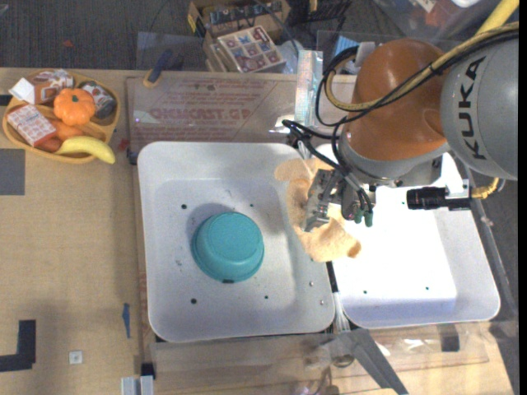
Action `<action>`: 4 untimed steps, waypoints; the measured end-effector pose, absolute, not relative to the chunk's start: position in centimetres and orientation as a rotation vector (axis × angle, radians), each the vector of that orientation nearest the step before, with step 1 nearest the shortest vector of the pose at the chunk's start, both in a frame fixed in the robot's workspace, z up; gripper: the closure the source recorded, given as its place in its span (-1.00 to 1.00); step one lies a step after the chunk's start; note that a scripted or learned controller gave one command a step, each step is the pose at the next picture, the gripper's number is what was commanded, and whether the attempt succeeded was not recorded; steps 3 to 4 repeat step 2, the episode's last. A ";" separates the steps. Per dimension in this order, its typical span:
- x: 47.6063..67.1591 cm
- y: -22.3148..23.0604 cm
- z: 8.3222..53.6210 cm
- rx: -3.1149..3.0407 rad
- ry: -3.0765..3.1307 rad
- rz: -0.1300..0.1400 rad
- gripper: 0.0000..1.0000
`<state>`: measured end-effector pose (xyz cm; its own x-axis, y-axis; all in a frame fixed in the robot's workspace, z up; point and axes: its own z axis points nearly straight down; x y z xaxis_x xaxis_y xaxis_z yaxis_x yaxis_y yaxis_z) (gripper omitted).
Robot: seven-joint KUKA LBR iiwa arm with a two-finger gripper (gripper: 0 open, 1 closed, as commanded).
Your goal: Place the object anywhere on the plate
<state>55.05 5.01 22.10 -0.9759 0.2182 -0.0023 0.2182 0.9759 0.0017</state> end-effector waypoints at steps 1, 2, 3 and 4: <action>52.7 9.3 22.4 0.004 3.139 0.002 1.00; 52.7 9.2 22.4 0.005 3.139 0.002 -1.00; 52.7 9.2 22.4 0.005 3.139 0.002 -1.00; 52.7 9.2 22.4 0.005 3.139 0.002 -1.00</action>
